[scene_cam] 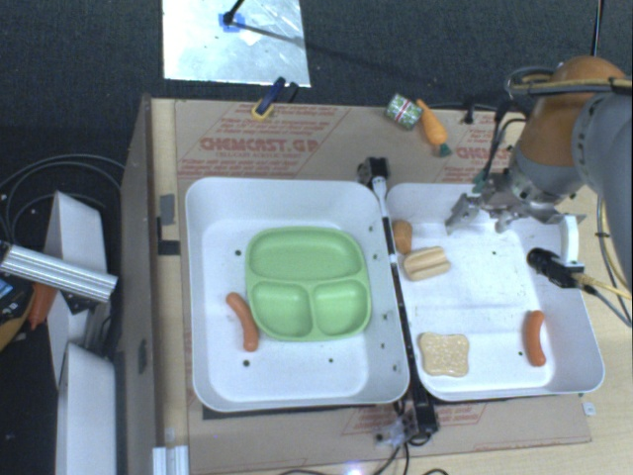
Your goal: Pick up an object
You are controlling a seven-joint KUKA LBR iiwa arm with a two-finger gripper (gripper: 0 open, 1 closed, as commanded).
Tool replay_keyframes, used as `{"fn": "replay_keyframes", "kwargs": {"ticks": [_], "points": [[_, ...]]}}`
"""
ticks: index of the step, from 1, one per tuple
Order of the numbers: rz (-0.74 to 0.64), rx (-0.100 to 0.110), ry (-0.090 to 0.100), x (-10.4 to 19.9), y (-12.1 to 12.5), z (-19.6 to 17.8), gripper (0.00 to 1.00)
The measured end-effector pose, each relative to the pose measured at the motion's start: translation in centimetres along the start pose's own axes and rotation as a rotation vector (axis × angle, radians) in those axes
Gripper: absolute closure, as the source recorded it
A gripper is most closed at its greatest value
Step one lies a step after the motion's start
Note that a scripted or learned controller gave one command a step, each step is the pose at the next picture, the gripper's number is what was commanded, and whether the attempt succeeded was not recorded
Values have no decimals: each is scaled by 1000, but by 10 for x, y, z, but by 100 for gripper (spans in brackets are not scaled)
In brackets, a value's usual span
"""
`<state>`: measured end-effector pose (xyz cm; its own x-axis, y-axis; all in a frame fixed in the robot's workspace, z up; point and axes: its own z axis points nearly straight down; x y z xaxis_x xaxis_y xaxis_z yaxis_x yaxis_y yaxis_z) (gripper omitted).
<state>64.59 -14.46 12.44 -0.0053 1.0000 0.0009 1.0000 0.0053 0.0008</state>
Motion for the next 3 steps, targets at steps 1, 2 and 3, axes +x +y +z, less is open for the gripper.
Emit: {"fn": "replay_keyframes", "kwargs": {"ticks": [1,2,3], "points": [[0,-1,0,49,-5,20,0],[1,-2,-2,58,24,39,0],[4,0,-2,45,-23,40,0]]}}
